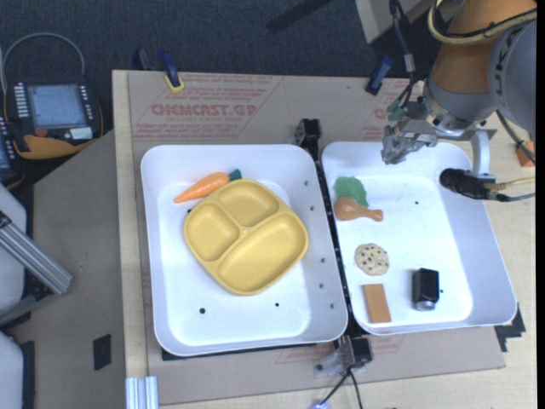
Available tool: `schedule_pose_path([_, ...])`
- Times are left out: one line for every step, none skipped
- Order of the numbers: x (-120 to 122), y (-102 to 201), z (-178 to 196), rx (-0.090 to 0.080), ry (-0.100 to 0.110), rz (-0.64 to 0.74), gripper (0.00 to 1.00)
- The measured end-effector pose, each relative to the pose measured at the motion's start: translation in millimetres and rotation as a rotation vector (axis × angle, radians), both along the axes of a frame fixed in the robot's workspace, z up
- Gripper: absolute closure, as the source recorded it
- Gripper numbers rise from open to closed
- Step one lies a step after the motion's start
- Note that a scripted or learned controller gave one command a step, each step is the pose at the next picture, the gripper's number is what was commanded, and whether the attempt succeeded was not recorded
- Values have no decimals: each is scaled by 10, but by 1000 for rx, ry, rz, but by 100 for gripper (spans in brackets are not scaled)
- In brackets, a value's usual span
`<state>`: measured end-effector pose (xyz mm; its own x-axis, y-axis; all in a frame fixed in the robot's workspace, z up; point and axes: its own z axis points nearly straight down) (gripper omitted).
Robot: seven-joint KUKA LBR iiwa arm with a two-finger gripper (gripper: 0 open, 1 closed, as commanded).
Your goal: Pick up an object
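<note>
While the grey arm with its orange band (477, 24) reaches in from the right, its two-finger gripper (398, 149) hangs over the far left corner of the right-hand shallow white bin (485, 254). Nothing is between its fingers; they seem to be close together, though at this size and angle I cannot tell for sure how far apart they are.

Below it in that bin, a green leafy toy vegetable (350, 188) lies touching a tan toy drumstick (358, 212). Nearer along the left side are a round speckled cookie (371, 259) and then a flat brown rectangular block (375, 302). A small black boxy object (425, 287) sits just right of the block.

The left-hand white bin (170, 271) holds a yellow three-compartment plastic plate (245, 236), with an orange toy carrot (202, 187) against its far left rim.
</note>
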<state>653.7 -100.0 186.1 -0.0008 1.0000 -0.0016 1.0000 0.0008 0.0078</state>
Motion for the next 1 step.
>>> schedule_pose_path([-2, -22, 641, 0, 1, 0, 100])
